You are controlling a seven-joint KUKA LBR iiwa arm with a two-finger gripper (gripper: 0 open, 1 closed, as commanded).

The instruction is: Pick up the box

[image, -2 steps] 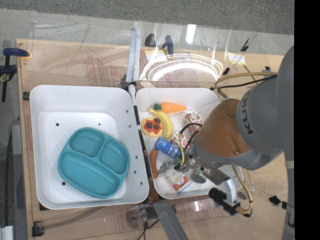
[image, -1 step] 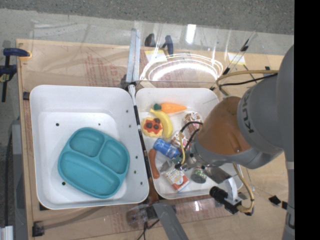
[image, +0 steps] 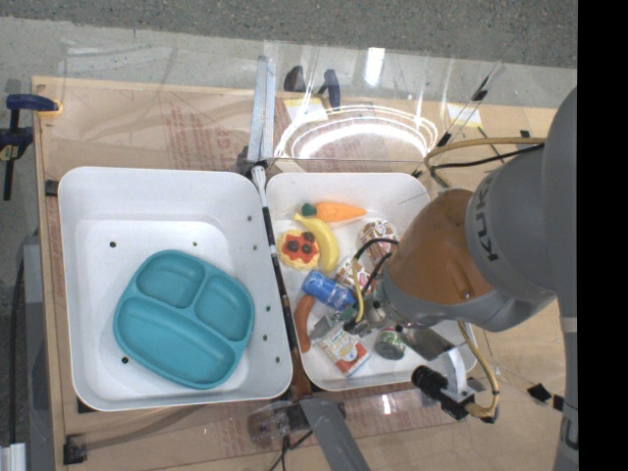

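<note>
The box (image: 345,350) is a small white carton with red print, lying tilted near the front edge of the right bin (image: 412,186). My arm reaches in from the right and hangs low over that bin's right half. The gripper (image: 377,314) sits under the orange-banded wrist, just above and to the right of the box, mostly hidden by the arm. Nothing shows as lifted; the box rests on the bin floor.
An orange carrot (image: 337,210), a yellow banana (image: 322,237), a pizza slice (image: 299,249), a blue can (image: 325,288) and a red sausage (image: 303,323) crowd the right bin. The left bin (image: 88,199) holds a teal divided plate (image: 183,317).
</note>
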